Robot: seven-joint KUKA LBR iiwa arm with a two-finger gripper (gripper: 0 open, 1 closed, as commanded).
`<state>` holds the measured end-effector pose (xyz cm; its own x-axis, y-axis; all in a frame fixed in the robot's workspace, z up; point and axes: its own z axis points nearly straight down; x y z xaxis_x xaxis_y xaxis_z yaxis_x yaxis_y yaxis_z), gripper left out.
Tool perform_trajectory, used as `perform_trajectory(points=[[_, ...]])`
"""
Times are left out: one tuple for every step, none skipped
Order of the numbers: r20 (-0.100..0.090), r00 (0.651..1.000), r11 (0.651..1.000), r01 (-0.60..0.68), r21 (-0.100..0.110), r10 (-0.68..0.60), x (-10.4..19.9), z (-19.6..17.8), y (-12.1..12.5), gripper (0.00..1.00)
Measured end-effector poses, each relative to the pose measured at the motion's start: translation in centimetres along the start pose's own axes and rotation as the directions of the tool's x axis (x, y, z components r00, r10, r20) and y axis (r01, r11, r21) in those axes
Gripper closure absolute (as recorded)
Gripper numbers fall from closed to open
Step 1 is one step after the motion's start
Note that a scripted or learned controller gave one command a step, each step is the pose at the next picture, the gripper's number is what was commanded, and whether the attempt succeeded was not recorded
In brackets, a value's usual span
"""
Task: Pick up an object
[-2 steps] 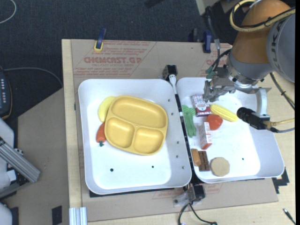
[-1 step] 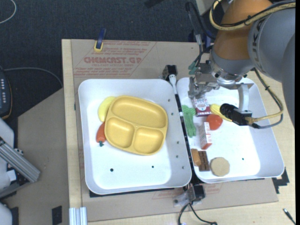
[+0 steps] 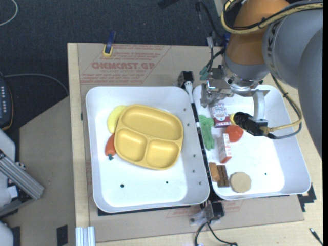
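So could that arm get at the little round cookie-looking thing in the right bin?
Probably yes. The round tan cookie lies flat near the front of the right bin, nothing on top of it, only a brown block close beside it. The tool sits over the same bin's far end.

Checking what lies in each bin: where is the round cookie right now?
The round cookie lies in the right bin, near its front edge, just right of a brown chocolate bar and below the small red-and-white packet.
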<state>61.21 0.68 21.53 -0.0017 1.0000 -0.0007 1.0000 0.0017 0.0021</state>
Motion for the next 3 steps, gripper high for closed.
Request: perform_trajectory(points=[[0.0, 1.0, 1.0, -0.002, -0.002, 0.002, -0.8, -1.3, -0.2, 1.0], [0.0, 1.0, 1.0, 0.0, 0.001, 0.0, 0.7, -0.1, 0.4, 1.0], [0.0, 1.0, 1.0, -0.002, -0.002, 0.002, -0.1, -2.0, 0.2, 1.0]])
